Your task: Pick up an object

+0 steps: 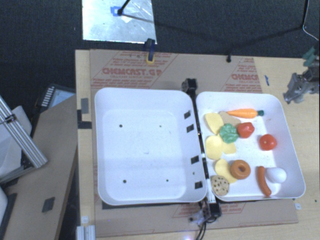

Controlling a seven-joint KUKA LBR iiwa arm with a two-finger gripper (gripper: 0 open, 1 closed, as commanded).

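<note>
The right bin (287,129) holds several toy foods. An orange carrot (243,113) lies at its far side, with a green broccoli piece (228,133) and a red tomato (245,129) just below it. A second tomato (268,142) sits alone to the right. Nearer the front are a brown donut (240,169), a red sausage (263,180), a white egg (276,174) and a cookie (220,185). Yellow slices (214,147) lie along the left wall. My gripper (296,94) hangs at the right edge, outside the bin's far right corner and apart from every object.
The left bin (107,134) stands beside the right one, with black clips (192,129) along the shared wall. A shiny metal sheet (118,14) and a yellow-blue clamp (149,51) lie beyond the bins. An aluminium rail (20,139) slants at the left.
</note>
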